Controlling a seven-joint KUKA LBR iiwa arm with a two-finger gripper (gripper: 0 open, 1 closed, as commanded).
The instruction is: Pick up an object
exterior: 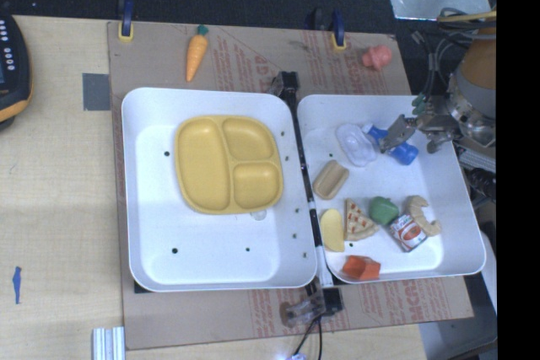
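The right bin (451, 181) holds several small items. My gripper (413, 139) hangs over its upper right part, fingers spread and open, with nothing between them. A blue piece (405, 153) lies just below the left finger (393, 137), touching or nearly touching it. A clear plastic cup (356, 143) lies to the left of that. Further down are a tan bun (330, 179), a pizza slice (359, 220), a green pepper (384, 209), a red can (409, 233), a tan pastry (421, 209), a yellow piece (332, 230) and an orange-red piece (361, 268).
The left bin (152, 249) holds a yellow divided plate (228, 163). A toy carrot (196, 53) and a pink object (377, 56) lie on the board beyond the bins. Clamps stand between the bins at top and bottom. A dark device (10, 67) sits at the far left.
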